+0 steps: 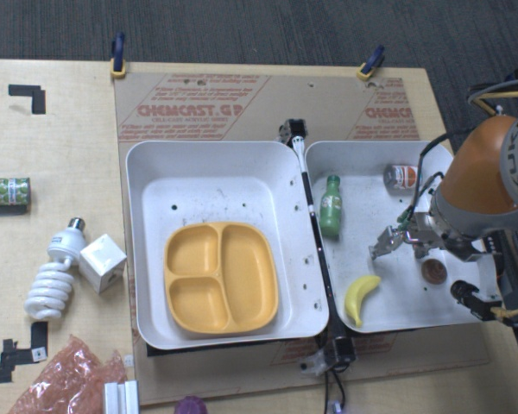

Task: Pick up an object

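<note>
My gripper [387, 243] hangs low over the middle of the right bin [363, 158], reaching in from the right under the orange band of the arm. A yellow banana [361, 297] lies just below and left of it, near the bin's front wall. A green bottle [331, 206] lies to its upper left by the divider. A small red and white can [401, 177] rests at the back. A brown round object [433, 271] sits to the gripper's lower right, close under the wrist. Nothing shows in the gripper.
The left bin [147, 179] holds a yellow divided plate [221, 276]. Left of the bins on the bench lie a spiral light bulb [53, 270], a white cube [103, 261], a small green can [10, 192] and a red mesh bag [65, 378].
</note>
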### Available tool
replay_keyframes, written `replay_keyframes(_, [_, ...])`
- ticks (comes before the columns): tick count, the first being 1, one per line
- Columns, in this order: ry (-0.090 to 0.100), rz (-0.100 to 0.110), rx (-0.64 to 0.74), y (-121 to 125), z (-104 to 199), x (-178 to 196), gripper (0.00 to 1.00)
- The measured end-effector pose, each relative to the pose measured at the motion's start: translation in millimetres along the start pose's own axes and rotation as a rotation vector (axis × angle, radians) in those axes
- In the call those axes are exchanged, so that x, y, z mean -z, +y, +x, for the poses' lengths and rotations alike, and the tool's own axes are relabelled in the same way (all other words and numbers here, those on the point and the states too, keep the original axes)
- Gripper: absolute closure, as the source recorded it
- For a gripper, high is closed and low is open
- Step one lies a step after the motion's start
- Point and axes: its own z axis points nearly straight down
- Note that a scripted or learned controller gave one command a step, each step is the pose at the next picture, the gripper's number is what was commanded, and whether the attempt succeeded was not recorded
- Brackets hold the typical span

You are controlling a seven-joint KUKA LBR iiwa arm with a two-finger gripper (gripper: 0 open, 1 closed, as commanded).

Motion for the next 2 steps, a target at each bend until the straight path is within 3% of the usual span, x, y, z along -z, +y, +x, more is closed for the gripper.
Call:
replay_keyframes(1, [-0.001,-0.003,-0.002,1,-1,10,1.0])
replay_keyframes(2, [-0.001,-0.001,0.001,25,-69,0,1.0])
